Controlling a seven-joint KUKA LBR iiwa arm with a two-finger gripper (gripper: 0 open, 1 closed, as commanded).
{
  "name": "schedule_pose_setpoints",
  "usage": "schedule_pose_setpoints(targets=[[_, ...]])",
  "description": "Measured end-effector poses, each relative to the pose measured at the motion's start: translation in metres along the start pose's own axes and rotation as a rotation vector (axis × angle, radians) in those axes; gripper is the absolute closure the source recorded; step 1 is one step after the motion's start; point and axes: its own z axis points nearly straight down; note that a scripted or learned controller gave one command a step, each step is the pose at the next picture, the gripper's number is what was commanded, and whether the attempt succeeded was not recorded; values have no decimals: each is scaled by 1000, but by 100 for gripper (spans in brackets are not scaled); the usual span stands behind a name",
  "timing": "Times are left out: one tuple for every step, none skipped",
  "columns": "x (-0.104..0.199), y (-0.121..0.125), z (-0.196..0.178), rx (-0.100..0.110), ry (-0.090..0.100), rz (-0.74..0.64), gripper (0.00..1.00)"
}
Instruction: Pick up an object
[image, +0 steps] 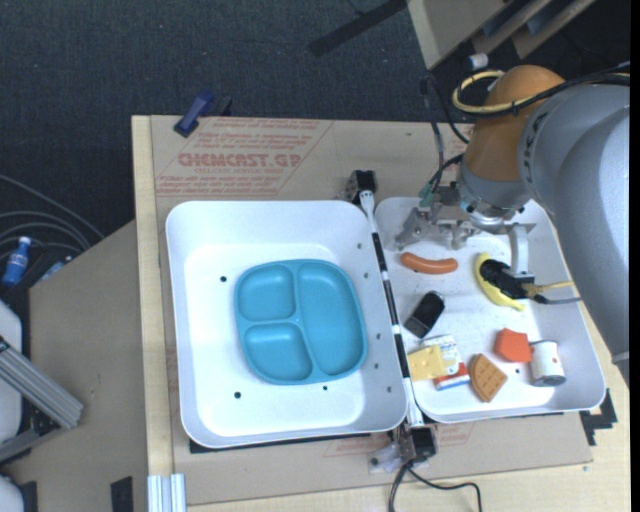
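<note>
My gripper (433, 232) hangs over the far end of the right bin (575, 385), open, with nothing between its fingers. An orange-red sausage (429, 264) lies just in front of it, apart from the fingertips. Further forward in the same bin lie a black block (426, 313), a yellow cheese piece (433, 359), a tan cracker (488, 377), an orange wedge (513, 345) and a small white-and-silver cylinder (545, 362). A yellow curved piece (489, 276) lies right of the sausage.
The left bin (195, 240) holds a blue divided plate (298, 320). The grey arm with its orange band (510, 120) covers the right bin's far right corner. A blue clip (194, 113) lies on the bench's far left edge.
</note>
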Motion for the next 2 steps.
schedule_pose_setpoints(targets=[[-6, 0, 0, -1, -1, 1, 0], [-1, 0, 0, 0, 0, 0, 0]])
